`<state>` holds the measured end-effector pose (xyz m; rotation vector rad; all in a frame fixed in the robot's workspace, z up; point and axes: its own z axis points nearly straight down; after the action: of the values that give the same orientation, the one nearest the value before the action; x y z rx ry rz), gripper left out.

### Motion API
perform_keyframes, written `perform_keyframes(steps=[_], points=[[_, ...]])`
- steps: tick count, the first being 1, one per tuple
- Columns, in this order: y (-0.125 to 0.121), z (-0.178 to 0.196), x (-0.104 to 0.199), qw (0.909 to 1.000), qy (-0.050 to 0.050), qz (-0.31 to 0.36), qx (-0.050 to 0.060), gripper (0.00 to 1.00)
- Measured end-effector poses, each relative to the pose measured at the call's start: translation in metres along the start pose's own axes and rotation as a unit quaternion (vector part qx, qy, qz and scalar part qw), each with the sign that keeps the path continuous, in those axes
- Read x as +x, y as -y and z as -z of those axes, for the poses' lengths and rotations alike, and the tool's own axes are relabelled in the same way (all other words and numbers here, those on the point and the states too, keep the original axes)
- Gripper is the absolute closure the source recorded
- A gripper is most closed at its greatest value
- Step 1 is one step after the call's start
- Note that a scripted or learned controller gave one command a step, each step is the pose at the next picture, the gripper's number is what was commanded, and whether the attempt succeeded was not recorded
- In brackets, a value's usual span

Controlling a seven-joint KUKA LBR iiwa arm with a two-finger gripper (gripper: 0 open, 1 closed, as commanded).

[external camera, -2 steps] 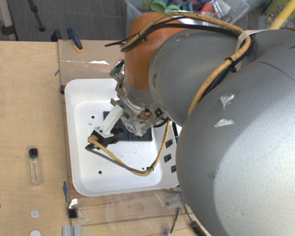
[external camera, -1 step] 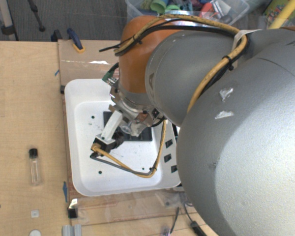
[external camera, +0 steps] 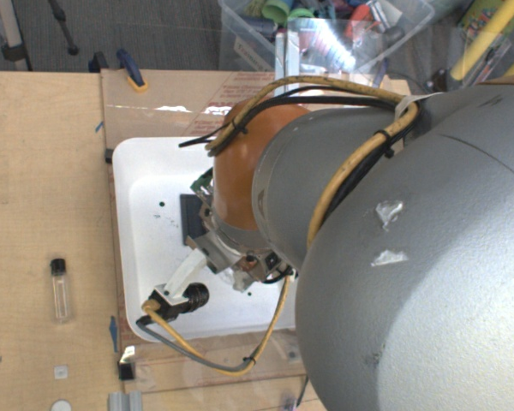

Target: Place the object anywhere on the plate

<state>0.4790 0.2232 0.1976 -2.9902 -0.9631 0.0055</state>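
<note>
Tucked beneath the wrist, the hand (external camera: 212,240) is hanging low over one white bin (external camera: 146,187). Whether it is spread or pressed together cannot be told, because the arm is hiding it from above.

At the far left, the pale wooden worktop (external camera: 34,187) is carrying one small clear vial (external camera: 60,289) with a black cap, lying lengthwise well apart from the bin. Farther back, one blue clip (external camera: 134,74) is resting near the edge of a brown sheet.

The bin is shallow, smooth and glossy, with rounded corners. On its floor, one dark flat rectangular block (external camera: 191,217) is showing at the left edge of the wrist, and I cannot tell whether it belongs to the hand. Just above it, one small green sliver (external camera: 206,179) is peeking out.

One rounded orange band (external camera: 236,178) is leading into the broad matte grey arm (external camera: 411,255), which is covering most of the bin, so where the object and the plate are lying cannot be told.

Behind the arm, one clear plastic tub (external camera: 248,24) is holding a jumble of coloured toys.
</note>
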Motion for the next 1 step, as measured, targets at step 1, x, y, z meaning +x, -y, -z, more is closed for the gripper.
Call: perform_keyframes(steps=[1], points=[[-0.0533, 0.0176, 0.0757, 1.0000, -0.002, 0.002, -0.001, 1.00]])
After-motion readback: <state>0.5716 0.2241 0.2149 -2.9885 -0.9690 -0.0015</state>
